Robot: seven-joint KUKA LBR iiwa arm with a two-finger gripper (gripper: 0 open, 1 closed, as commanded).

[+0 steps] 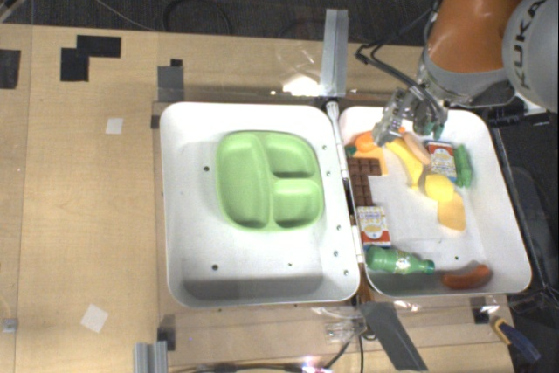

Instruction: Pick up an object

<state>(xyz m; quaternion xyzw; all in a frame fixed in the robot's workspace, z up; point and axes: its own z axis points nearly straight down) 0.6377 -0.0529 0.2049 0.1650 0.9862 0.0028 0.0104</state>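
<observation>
Over right bin (502, 188), gripper (390, 129) by banana (403, 155); finger state unclear.

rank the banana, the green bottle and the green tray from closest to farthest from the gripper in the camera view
1. Banana: right bin, just below the gripper, near its tips.
2. Green bottle: right bin, along the near edge, well below the gripper.
3. Green tray: in the left bin, across the divider, farthest.
</observation>
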